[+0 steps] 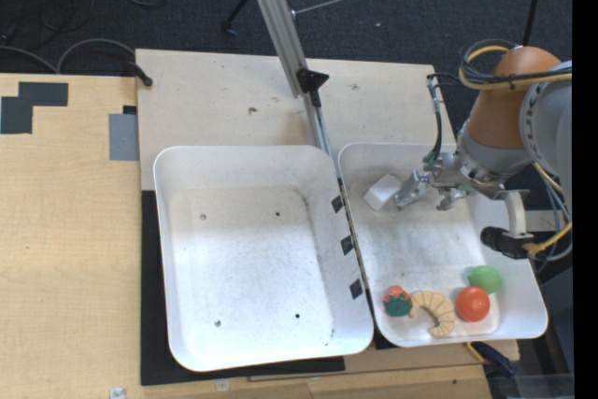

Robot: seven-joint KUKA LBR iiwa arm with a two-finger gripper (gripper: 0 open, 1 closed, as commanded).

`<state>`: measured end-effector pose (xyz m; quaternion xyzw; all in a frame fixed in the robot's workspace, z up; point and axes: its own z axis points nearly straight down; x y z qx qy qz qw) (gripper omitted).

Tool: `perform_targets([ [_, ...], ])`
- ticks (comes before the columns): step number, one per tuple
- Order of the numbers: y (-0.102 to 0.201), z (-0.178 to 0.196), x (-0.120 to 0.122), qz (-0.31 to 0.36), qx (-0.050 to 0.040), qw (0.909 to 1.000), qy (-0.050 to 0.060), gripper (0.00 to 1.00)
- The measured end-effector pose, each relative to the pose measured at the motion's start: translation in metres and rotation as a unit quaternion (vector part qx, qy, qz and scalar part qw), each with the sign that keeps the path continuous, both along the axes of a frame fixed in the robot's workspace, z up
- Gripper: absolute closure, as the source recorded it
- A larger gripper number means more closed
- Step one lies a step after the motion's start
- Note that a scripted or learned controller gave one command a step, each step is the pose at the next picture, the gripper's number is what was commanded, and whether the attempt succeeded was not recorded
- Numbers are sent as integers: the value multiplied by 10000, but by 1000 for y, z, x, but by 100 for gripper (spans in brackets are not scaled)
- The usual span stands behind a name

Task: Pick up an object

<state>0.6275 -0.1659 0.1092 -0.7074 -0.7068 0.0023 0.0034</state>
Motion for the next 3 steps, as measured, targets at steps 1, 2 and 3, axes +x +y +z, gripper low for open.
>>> perform_targets([
  [1, -1, 13, 1, -20, -6, 10000, -24, 100],
  [2, 8, 64, -2, 9, -9, 10000, -55, 100],
  [3, 7, 107, 2, 8, -12, 10000, -57, 100],
])
